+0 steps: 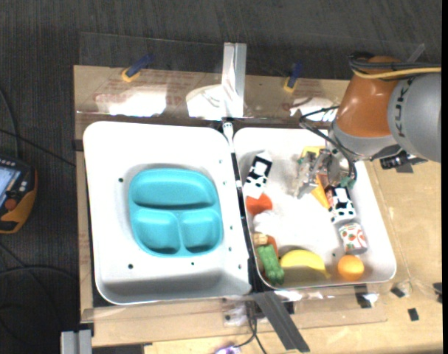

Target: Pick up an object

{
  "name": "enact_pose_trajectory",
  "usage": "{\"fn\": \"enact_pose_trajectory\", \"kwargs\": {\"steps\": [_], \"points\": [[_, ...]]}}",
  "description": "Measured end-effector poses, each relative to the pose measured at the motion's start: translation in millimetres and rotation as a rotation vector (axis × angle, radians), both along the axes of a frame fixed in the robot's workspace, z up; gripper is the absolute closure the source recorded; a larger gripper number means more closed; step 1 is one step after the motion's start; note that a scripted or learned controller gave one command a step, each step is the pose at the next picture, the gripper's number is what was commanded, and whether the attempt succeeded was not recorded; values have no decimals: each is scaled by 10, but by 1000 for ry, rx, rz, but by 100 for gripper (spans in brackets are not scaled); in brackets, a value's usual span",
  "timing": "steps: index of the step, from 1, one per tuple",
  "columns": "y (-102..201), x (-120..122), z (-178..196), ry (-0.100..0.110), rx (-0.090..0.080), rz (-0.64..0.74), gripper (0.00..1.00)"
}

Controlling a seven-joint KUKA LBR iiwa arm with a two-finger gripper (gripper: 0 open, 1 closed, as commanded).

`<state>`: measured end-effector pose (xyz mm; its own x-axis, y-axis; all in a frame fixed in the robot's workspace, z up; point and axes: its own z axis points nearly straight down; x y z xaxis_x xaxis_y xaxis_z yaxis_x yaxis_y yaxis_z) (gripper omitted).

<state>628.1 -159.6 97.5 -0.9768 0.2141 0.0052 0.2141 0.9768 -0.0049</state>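
Nearest the camera, along the right bin's (386, 268) front wall, lie a green toy (270, 264), a yellow banana (302, 260) and an orange ball (350, 266). Starting at the left, the left bin (105, 198) carries a turquoise divided tray (176, 210) at its middle. Across the divider, a black-and-white cow figure (257, 172) stands by the right bin's left wall, an orange piece (258, 203) just in front of it. The gripper (312, 174) hangs over the right bin's middle, toward its back wall; how its tips stand cannot be told, and nothing shows between them. Another cow-patterned block (342, 205) and a small printed can (353, 237) line the right wall. Judging by looks, the banana is light, hollow plastic, smooth and curved; taking it across the thick middle should slip least.
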Motion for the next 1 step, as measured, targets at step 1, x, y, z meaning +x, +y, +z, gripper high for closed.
{"fn": "enact_pose_trajectory", "kwargs": {"steps": [1], "points": [[1007,47,874,-10,5,17,100]]}}
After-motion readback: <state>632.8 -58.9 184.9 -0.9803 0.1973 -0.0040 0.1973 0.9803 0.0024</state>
